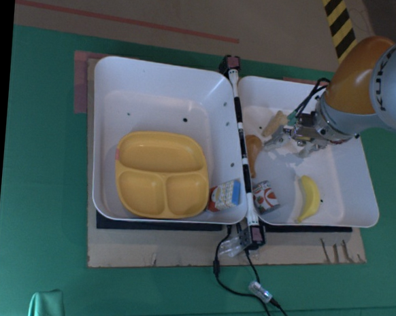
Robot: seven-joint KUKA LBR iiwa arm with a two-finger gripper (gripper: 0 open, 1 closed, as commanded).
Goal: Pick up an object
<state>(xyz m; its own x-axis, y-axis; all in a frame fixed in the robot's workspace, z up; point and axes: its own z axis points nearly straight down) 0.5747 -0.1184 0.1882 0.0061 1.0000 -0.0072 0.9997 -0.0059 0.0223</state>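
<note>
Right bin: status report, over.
Gripper over right bin, nothing seen between its fingers. Banana and can lie loose below. Nothing in the way.

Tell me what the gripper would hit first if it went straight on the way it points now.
The gripper points toward the view's left, low over the right bin. First in that line is probably the orange-brown piece by the divider, though depth is hard to judge from above.

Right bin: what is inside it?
The right bin holds a banana, a can, a tan piece and an orange-brown item. The gripper covers part of its floor.
</note>
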